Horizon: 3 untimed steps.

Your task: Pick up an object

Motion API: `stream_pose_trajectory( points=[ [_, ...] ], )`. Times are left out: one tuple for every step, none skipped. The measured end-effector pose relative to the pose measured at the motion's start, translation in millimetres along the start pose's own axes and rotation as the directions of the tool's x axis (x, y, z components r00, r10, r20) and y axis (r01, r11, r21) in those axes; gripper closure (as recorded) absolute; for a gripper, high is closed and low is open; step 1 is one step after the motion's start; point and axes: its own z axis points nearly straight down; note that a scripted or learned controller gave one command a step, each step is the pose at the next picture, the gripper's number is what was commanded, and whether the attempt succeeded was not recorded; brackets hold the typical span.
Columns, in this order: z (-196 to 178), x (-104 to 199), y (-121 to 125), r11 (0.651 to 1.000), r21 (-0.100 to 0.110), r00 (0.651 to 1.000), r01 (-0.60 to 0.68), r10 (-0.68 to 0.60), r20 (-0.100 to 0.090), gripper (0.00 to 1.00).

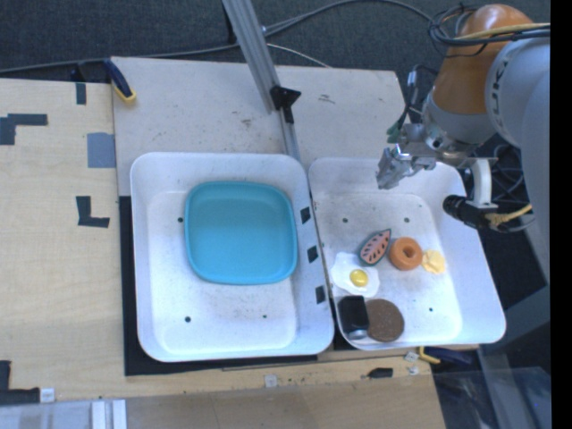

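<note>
My arm (pixel 523 88) is a smooth, rounded grey casing with a glossy orange band (pixel 472 56) wrapped above the wrist, and thin black cables loop over the top of that band. Below it I see a cluttered wrist block of dull silver metal with dark fittings, tapering into the small metallic gripper (pixel 390 175). A black, tube-like part (pixel 474 211) juts from the lower side of the arm, with more dark cabling bunched beside it.
</note>
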Motion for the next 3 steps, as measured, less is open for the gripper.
stream_pose_trajectory(
  points=[
    [-45.9, 0.1, 0.4, 1.0, 0.001, 1.0, 0.0, 0.0, 0.0, 1.0],
    [-33.1, 46.0, -17.4, 1.0, 0.005, 1.0, 0.003, -0.003, -0.001, 1.0],
    [-28.6, 107.0, -29.2, 1.0, 0.004, 1.0, 0.004, -0.004, -0.001, 1.0]
  ],
)
